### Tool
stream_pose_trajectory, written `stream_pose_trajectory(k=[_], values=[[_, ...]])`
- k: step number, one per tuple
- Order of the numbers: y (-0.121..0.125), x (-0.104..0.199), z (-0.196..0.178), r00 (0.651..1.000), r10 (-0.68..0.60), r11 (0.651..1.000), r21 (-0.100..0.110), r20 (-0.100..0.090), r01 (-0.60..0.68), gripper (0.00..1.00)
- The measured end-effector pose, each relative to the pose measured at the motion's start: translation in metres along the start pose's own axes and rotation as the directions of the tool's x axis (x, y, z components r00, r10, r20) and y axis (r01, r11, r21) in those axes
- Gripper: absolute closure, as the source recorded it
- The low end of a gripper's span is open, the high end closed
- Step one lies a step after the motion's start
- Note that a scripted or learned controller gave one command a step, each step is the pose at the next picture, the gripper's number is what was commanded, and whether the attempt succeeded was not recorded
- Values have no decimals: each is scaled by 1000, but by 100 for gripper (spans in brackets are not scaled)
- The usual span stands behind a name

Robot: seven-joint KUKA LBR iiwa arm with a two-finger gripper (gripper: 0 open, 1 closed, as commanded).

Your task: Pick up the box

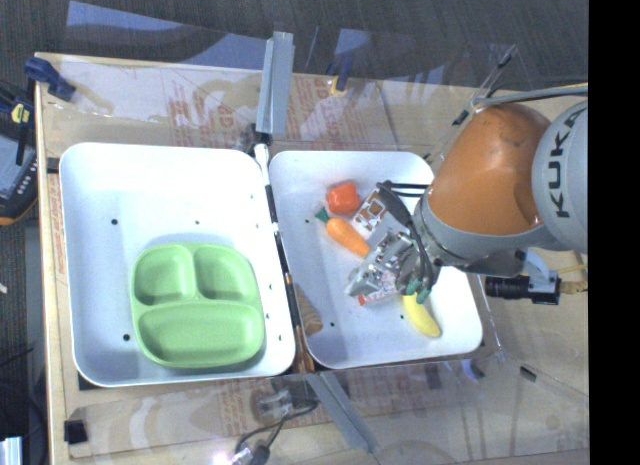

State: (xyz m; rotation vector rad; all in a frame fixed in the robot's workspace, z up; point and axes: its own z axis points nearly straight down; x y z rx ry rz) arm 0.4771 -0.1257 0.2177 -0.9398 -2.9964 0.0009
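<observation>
A green three-compartment tray (198, 305) lay alone in the left bin (90, 183), nearest the bench's (550, 373) front edge, while the right bin (300, 183) held one banana (422, 317), one carrot (347, 236), one red-orange piece (343, 196) and the one box (368, 211), apparently loose stock for picking. The pincer (388, 271) hung low mid-bin, just short of the box; whether released or clenched could not be told.
</observation>
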Motion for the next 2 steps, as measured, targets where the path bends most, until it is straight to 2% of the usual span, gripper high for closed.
stream_pose_trajectory(k=[1, 2], values=[[1, -1, -11, 1000, -3, 1000, -1, 2, 3, 100], [24, 15, -56, 664, -747, 664, 3, 6, 747, 100]])
